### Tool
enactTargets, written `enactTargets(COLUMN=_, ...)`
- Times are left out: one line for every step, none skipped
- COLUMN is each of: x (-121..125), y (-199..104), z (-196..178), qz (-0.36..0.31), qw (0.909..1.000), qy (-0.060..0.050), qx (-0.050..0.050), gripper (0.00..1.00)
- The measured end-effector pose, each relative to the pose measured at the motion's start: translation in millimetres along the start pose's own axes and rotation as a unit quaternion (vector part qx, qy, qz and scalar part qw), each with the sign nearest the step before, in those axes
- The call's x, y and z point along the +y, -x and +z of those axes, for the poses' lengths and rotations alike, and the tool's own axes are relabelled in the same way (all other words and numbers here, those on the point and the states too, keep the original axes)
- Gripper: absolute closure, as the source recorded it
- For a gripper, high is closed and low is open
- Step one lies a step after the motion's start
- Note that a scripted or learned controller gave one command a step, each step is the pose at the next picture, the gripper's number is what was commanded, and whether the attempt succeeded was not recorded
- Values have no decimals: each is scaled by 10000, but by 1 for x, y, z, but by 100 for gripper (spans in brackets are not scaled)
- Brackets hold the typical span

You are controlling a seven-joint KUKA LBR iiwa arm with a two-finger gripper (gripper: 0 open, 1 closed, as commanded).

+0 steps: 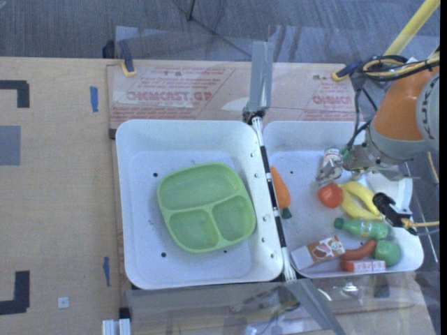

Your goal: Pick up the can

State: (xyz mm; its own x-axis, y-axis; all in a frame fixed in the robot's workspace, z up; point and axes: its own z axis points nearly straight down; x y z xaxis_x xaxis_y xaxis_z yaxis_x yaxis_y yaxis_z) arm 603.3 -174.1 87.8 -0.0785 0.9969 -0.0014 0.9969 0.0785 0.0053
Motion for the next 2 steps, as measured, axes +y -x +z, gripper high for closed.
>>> enactTargets(x=-59, y=29, z=-41, qz=-839, qw=9965, qy=-22, qx=12, gripper=0)
enactTargets(x=-3, y=50, z=-106, qz=-732, qw=9973, qy=-6, qx=-4, gripper=0)
